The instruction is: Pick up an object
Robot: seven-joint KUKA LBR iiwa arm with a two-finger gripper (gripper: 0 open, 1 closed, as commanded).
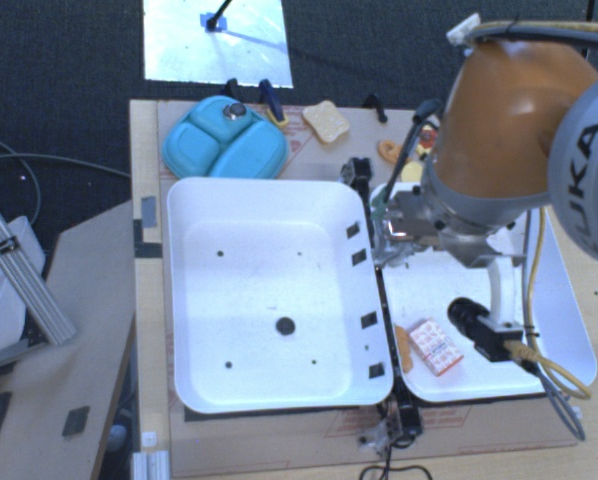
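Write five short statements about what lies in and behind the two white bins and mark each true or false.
1. A small red-and-white box lies in the right white bin. True.
2. The blue divided plastic plate sits inside the left white bin. False: it rests on the bench behind that bin.
3. A slice of toast lies behind the bins. True.
4. The grey arm with the orange band hangs over the left bin. False: it is over the right bin.
5. The box stands near the right bin's far edge. False: it lies near the front edge.

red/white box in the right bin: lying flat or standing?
Lying flat. The red and white box shows its broad face up on the right bin floor, near the front wall.
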